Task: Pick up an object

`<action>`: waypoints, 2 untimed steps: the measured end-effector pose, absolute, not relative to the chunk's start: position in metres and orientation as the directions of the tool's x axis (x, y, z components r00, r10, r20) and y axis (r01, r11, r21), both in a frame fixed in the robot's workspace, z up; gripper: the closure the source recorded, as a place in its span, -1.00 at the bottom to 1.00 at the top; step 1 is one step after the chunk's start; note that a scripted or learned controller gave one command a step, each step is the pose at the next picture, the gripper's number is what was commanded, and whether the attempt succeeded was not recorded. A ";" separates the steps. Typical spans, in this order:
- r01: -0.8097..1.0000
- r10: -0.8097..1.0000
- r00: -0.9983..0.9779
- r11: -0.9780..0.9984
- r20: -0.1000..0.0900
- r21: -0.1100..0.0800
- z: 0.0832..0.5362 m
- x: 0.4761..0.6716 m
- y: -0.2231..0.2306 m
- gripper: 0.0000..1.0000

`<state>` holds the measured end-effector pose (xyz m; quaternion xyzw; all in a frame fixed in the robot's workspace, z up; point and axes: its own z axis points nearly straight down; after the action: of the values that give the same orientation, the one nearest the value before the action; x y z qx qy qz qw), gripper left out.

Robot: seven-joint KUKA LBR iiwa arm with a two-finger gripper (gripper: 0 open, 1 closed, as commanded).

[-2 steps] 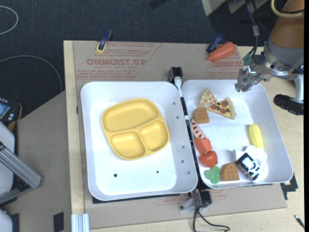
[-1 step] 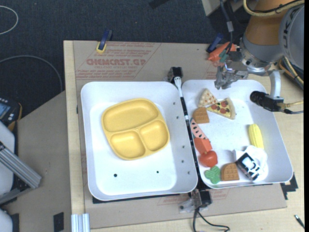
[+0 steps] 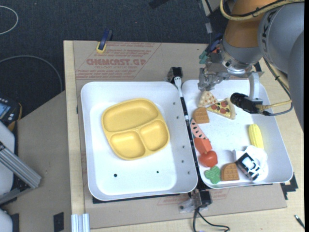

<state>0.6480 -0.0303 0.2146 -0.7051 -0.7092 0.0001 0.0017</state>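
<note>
My gripper point(image 3: 208, 83) hangs over the far left corner of the right bin point(image 3: 277, 144), just above a small waffle-patterned wedge point(image 3: 207, 99). Nothing shows between its fingers. Beside that wedge lies a pizza slice point(image 3: 222, 107). A brown toast-like piece point(image 3: 201, 115) sits a little nearer. Along the bin's left side are a watermelon slice point(image 3: 194, 128), a red-orange piece point(image 3: 203, 144) and a red pepper-like piece point(image 3: 209, 158). At the front lie a green piece point(image 3: 213, 174) and a brown waffle point(image 3: 230, 172). A yellow corn cob point(image 3: 255, 136) lies at the right.
The left bin point(image 3: 94, 168) holds a yellow three-compartment plate point(image 3: 135, 128). A white and black object point(image 3: 251, 162) rests at the right bin's front right. A black clamp point(image 3: 175, 74) sits at the far end of the divide between the bins.
</note>
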 end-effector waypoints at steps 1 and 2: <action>1.000 1.000 -0.006 0.006 0.002 0.000 0.209 0.654 0.025 1.00; 1.000 1.000 -0.007 0.007 0.003 0.004 0.219 0.663 0.085 1.00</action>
<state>0.6632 0.0846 0.2187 -0.7046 -0.7096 -0.0025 -0.0006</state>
